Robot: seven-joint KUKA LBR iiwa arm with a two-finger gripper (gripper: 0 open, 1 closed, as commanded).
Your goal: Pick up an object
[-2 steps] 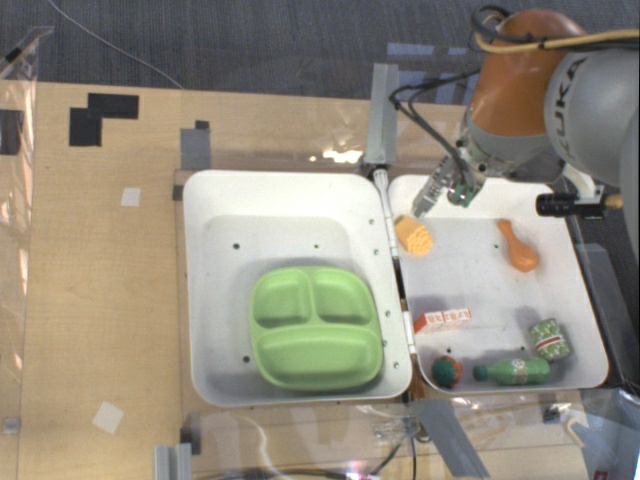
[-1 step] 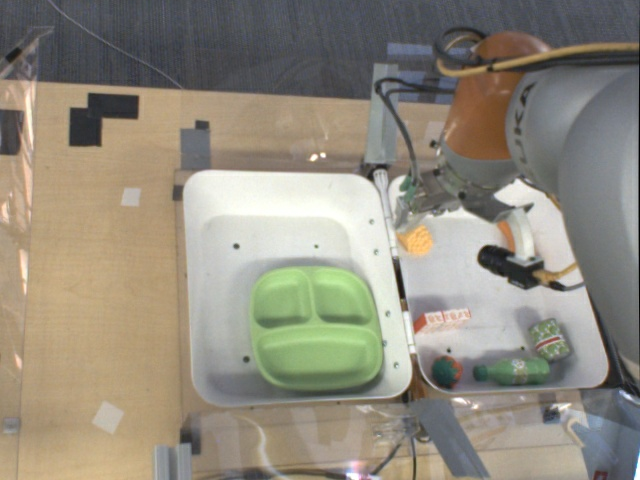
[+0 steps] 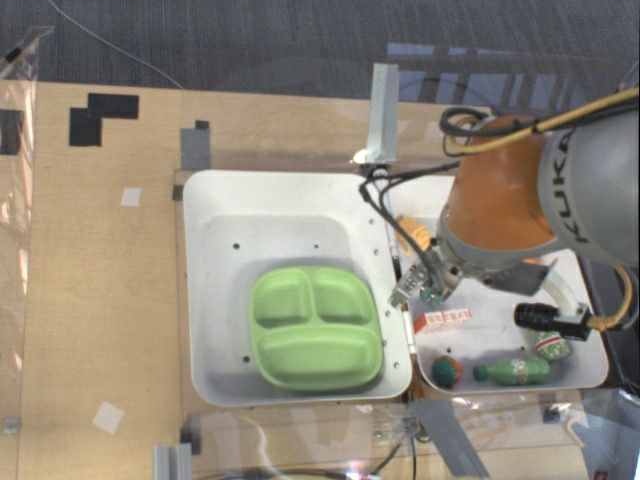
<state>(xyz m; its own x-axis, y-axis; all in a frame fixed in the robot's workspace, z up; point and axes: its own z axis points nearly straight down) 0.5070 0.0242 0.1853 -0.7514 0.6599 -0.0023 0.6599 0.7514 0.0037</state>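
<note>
While several small objects lie along the near edge of the right bin (image 3: 596, 370), none is lifted: a glossy green bottle (image 3: 514, 370) rests on its side, a round red-and-green ball (image 3: 446, 370) sits just beside its cap end near the bin's front left corner, a flat red-and-white packet (image 3: 442, 318) lies behind them, and a small rounded can-like item (image 3: 551, 343) sits to the bottle's right. Over the wall between the two bins, the gripper (image 3: 418, 286) hangs just above the packet, its metal tip cluttered with wiring; whether it is wide or narrow cannot be told, and nothing is visibly held. An orange scrap (image 3: 414, 233) shows behind it. Black cable loops over the arm's (image 3: 590, 188) broad orange band, which covers most of the right bin. Smooth and moulded, the left bin (image 3: 215, 218) holds a matte lime-green divided tray (image 3: 317, 326) with rounded corners near its front right, leaving open floor behind and left. Pale wooden bench (image 3: 90, 298) surrounds both.
</note>
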